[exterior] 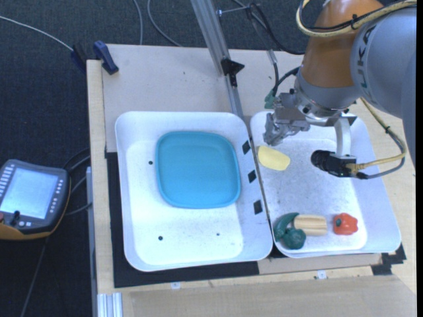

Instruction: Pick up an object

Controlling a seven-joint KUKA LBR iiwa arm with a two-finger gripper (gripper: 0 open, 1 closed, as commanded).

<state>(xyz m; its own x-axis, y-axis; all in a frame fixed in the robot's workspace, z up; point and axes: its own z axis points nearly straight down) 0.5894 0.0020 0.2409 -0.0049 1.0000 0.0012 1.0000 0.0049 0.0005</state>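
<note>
Gripper [275,135]: poised in the right bin [301,193], with the yellow piece [273,158] just beside it on the near side as the likeliest pick; how far it is opened cannot be told, and nothing is seen held. A straight descent centred on the yellow piece is advised, since the bin wall lies close beside it. Contents: well nearer the camera than the gripper, a green vegetable [289,230], a tan roll [310,224] and a red pepper [344,224] are ranged together; across the wall, in the left bin [123,132], a blue plate [197,168] is laid flat.
</note>
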